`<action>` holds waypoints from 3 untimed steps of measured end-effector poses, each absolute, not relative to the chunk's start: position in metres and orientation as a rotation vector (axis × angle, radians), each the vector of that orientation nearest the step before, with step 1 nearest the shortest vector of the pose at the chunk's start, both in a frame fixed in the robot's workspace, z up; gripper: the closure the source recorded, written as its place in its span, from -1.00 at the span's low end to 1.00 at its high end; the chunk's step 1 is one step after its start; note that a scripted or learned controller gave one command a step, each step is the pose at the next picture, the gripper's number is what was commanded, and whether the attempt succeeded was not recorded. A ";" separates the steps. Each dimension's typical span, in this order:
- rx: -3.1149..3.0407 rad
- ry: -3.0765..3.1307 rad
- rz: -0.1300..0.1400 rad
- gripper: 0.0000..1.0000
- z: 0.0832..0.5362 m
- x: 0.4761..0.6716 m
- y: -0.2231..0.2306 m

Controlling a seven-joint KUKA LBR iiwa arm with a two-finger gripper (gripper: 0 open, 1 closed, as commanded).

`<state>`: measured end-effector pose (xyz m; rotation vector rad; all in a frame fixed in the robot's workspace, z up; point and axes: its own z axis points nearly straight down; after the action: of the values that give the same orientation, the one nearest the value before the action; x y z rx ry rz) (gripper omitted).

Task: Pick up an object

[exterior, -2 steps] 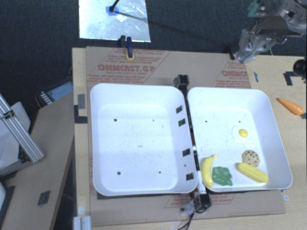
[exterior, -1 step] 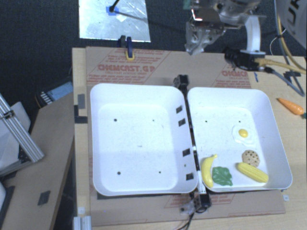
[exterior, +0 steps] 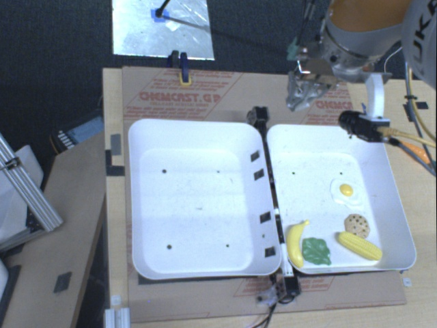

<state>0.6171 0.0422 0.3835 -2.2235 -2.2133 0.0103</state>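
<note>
The right bin point(exterior: 311, 149) holds a fried egg point(exterior: 345, 191), a brown cookie point(exterior: 356, 225), a yellow corn cob point(exterior: 359, 246), a green leafy piece point(exterior: 316, 251) and a yellow banana point(exterior: 295, 243), all near its front half. My gripper point(exterior: 302, 99) hangs high over the back edge of the right bin, well apart from every object. Nothing shows between its fingers.
The left bin point(exterior: 143, 149) lies beside the right one, with black clips point(exterior: 259, 175) along the shared rims. A shiny metal sheet point(exterior: 162, 19) sits behind the bench. A blue and yellow clamp point(exterior: 181, 68) stands at the back edge.
</note>
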 end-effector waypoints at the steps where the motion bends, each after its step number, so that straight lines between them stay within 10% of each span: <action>1: -2.203 -2.227 0.012 1.00 0.274 0.574 0.126; 3: -2.220 -2.220 0.001 1.00 0.185 0.544 0.171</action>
<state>0.5440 0.1708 0.1849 -2.2204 -2.2201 0.0009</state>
